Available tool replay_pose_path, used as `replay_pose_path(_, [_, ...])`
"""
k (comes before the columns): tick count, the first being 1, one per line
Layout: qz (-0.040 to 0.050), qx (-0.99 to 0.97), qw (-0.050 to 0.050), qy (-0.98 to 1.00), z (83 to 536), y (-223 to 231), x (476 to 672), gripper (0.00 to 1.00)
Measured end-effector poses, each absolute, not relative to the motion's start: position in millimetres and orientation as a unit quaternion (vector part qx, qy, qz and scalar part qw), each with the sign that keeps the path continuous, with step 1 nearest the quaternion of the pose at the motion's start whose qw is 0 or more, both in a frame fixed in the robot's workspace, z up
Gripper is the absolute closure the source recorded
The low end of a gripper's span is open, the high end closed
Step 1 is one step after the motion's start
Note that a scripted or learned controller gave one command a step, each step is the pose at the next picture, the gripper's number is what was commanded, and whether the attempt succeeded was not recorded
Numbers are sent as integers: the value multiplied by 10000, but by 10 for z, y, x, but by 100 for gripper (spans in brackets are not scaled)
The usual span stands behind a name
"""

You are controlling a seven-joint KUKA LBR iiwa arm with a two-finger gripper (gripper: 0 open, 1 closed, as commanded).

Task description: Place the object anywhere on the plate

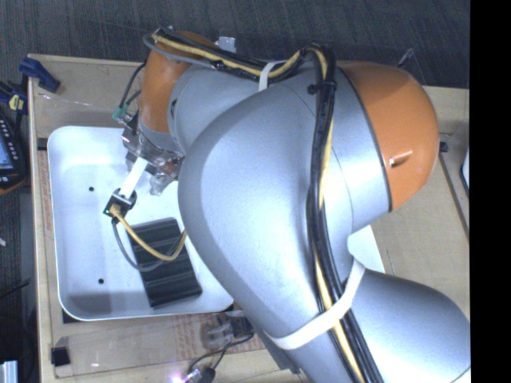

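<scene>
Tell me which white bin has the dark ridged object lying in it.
The left bin: the dark ridged object lies on its floor near the front wall. The arm covers most of the other bin.

Grey-and-orange arm (pixel 319 214), white bin (pixel 72 214), seemingly black ridged block (pixel 165 262).

The grey arm (pixel 271 214) covers most of the bench, reaching left over a white bin (pixel 68 214). Its gripper (pixel 148 170) hangs above the bin floor. A dark ribbed block (pixel 168 266) lies near the bin's front wall, a yellow cable (pixel 148 250) looping across it.
</scene>
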State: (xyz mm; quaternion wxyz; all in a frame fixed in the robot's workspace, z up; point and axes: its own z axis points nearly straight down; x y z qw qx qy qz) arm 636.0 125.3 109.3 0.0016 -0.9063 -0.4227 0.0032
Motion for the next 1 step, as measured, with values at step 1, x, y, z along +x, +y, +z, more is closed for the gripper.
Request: replay_pose_path(1, [1, -9453, 14, -3263, 2712, 1506, 6450, 100])
